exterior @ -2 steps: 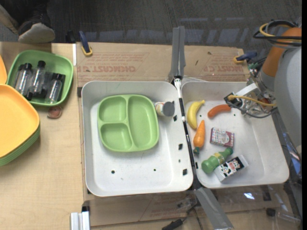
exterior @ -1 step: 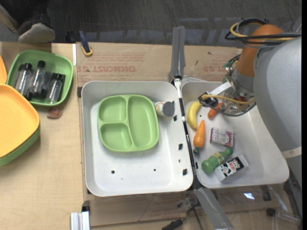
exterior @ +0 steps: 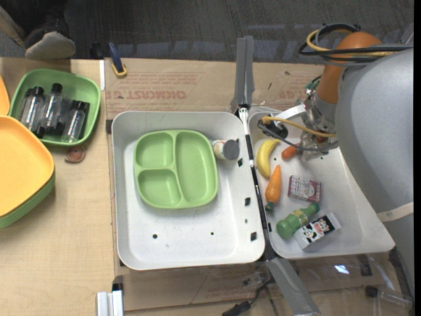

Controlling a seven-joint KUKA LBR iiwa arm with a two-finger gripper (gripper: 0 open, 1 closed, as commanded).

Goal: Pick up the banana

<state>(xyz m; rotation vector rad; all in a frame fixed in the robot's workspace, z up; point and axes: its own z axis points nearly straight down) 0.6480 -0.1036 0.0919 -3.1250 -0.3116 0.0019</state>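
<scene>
The yellow banana (exterior: 264, 157) lies curved in the right bin (exterior: 355, 239), near its upper left corner and close to the wall shared with the left bin. My gripper (exterior: 308, 142) hangs over the upper part of the right bin, just right of the banana. A small orange piece (exterior: 289, 153) sits between the two. Nothing shows as held by the gripper.
Below the banana lie an orange carrot (exterior: 273, 184), a pink box (exterior: 304, 189), a green bottle (exterior: 294, 221) and a black-and-white packet (exterior: 320, 229). The left bin (exterior: 191, 242) holds a green divided plate (exterior: 176, 168) and a small grey cup (exterior: 228, 149).
</scene>
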